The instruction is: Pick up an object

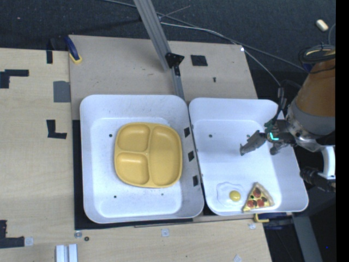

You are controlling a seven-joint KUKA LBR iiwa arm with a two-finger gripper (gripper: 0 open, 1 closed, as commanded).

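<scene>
My gripper [259,147] hangs over the right side of the right bin [229,109], reaching in from the right. Its two dark fingers stand apart, open, and nothing shows between them. A toy fried egg [230,194] lies near that bin's front edge. Just to its right rests a toy pizza slice [257,197], in the front right corner. Both lie well in front of the gripper and apart from it. A yellow divided plate [148,154] sits in the middle of the left bin [98,146].
The two bins touch along a raised middle wall [192,146]. A grey metal bar [158,31] runs from the top of the view down to the bins' back edge. Cables cross the dark floor behind the bench.
</scene>
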